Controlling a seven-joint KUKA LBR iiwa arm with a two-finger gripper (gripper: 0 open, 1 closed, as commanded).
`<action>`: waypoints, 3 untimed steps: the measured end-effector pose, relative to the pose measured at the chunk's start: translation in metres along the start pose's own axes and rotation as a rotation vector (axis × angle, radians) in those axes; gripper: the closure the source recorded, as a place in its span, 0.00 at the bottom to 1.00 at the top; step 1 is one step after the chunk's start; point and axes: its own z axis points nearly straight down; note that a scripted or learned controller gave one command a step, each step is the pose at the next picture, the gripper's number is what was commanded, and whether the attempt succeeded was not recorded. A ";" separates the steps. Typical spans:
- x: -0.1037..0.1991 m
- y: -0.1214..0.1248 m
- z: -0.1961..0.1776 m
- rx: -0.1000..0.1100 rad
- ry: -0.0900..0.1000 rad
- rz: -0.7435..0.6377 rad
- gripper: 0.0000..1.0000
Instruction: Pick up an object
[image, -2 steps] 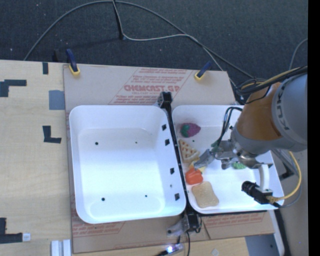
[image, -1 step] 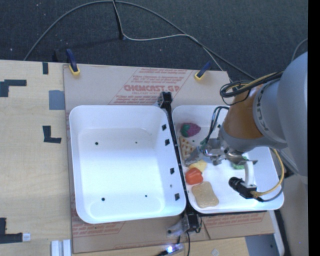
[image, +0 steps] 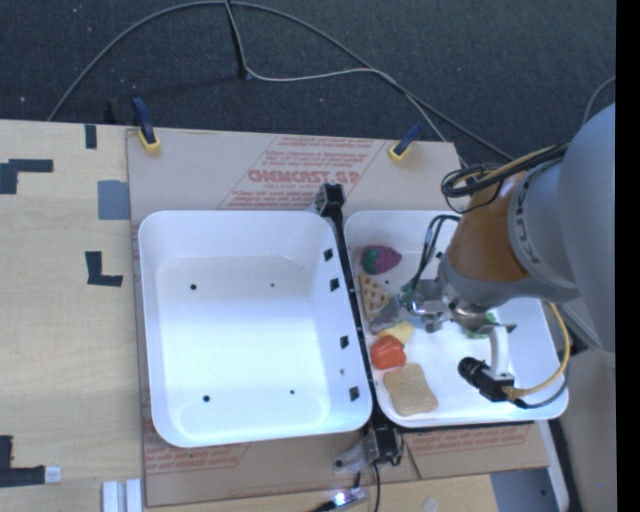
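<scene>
Gripper (image: 425, 312) low in the right bin (image: 545, 405); finger state cannot be determined, wrist obscures it. Yellow piece (image: 400, 331) touching at its 7 o'clock, the probable target. Tomato (image: 389, 351), bread (image: 410, 389) further at 7; waffle (image: 373, 295), purple fruit (image: 380, 260) toward 11.

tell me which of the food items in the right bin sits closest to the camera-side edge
The tan bread slice. It lies lowest in the right bin, below the red-orange pepper, waffle and purple piece.
</scene>
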 end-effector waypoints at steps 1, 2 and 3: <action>0.000 0.079 0.001 0.001 0.001 -0.003 0.00; 0.000 0.076 -0.009 0.004 0.001 -0.003 1.00; 0.021 0.099 -0.145 -0.009 0.001 -0.005 1.00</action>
